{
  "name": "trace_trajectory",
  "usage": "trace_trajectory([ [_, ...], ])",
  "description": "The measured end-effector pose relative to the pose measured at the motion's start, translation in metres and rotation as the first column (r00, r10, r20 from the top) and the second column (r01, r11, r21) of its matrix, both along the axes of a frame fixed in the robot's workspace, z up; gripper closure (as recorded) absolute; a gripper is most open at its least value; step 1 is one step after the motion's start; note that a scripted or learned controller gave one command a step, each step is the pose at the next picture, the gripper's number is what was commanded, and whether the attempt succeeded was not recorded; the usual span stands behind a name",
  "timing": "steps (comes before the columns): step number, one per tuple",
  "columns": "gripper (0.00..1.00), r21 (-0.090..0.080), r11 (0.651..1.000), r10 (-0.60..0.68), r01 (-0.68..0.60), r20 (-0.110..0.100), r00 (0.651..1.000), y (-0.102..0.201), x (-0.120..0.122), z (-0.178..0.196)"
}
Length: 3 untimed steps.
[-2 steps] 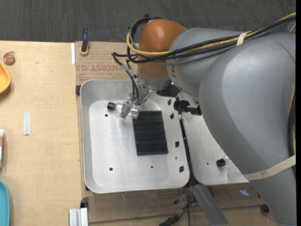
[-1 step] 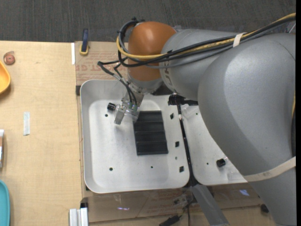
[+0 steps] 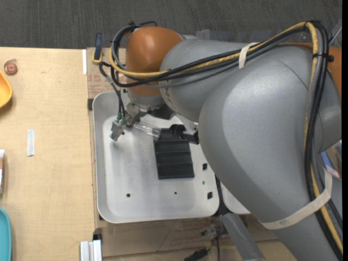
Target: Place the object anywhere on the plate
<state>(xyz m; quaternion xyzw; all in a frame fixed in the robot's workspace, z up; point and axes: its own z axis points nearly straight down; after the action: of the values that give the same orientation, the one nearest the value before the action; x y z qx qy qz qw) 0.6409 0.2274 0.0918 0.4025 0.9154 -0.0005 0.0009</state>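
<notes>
We look down on the grey arm [image 3: 261, 118] bent over a white bin [image 3: 136, 203].
We see the gripper [image 3: 116, 130] low over the bin's upper left part, under the orange band [image 3: 152, 48]. To the left, on the pale wooden bench top [image 3: 49, 189], we find a small reddish disc [image 3: 10, 67], a pale strip [image 3: 30, 143], a yellow thing [image 3: 3, 91] cut off by the edge and a teal thing [image 3: 4, 238] in the lower corner.

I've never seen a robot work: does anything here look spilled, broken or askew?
Nothing stands out. The white bin sits square beside the wooden bench top, with no spill or damage visible, and the gripper is over its upper left corner.
</notes>
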Motion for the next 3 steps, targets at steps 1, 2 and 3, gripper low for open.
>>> trace_trajectory([
  [1, 0.0, -0.001, 0.868, -0.496, 0.496, 0.0, 0.868, -0.011, 0.003, 0.012],
  [2, 0.0, -0.004, 0.75, -0.661, 0.661, -0.002, 0.75, -0.006, -0.03, 0.001],
  [3, 0.0, -0.002, 0.904, -0.427, 0.427, -0.001, 0.904, -0.001, 0.003, -0.001],
])
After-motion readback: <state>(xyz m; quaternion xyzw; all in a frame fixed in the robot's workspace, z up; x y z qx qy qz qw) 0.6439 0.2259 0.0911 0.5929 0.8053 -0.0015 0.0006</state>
